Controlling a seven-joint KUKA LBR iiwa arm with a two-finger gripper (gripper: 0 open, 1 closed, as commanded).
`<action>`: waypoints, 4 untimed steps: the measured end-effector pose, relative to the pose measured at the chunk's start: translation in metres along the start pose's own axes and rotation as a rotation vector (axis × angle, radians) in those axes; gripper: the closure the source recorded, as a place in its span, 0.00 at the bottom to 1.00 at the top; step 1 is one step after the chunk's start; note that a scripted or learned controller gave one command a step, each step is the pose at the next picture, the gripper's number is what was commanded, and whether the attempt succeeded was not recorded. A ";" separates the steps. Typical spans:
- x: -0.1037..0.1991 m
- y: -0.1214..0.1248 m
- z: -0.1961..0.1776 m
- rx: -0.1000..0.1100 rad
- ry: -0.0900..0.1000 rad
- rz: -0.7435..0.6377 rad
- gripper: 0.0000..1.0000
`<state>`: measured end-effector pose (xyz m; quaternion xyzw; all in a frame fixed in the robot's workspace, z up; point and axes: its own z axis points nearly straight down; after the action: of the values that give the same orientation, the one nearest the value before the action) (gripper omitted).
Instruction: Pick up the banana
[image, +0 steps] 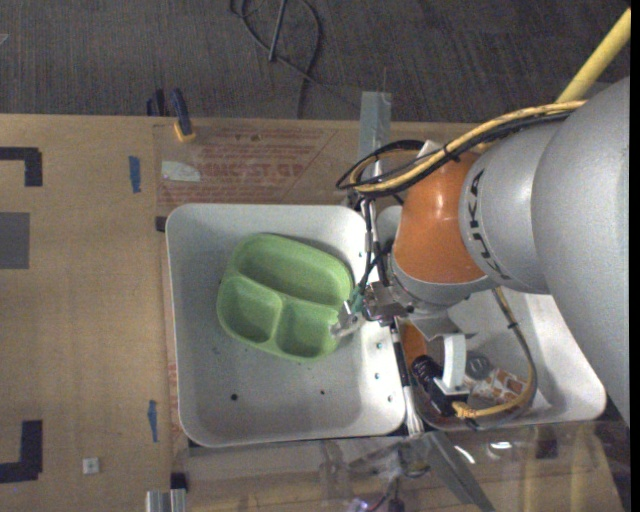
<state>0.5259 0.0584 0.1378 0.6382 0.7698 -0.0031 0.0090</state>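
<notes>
My gripper (349, 316) hangs at the rim of the green three-compartment plastic plate (275, 295); open or closed, I cannot tell. The banana, I judge, lies hidden behind it, under the arm.

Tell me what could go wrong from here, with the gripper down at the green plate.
1. The gripper sits at the right rim of the green plate in the left bin. A grasp here would likely catch or drag the plate rather than the target.
2. The arm covers much of the right bin, so whatever lies under it is hidden, and I cannot confirm a target there.
</notes>
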 end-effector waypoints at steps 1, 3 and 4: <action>-0.003 0.015 0.009 0.008 -0.010 -0.059 0.00; -0.006 0.025 0.012 0.008 -0.015 -0.089 0.00; -0.006 0.027 0.013 0.007 -0.016 -0.087 0.00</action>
<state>0.5538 0.0574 0.1255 0.6040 0.7968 -0.0114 0.0131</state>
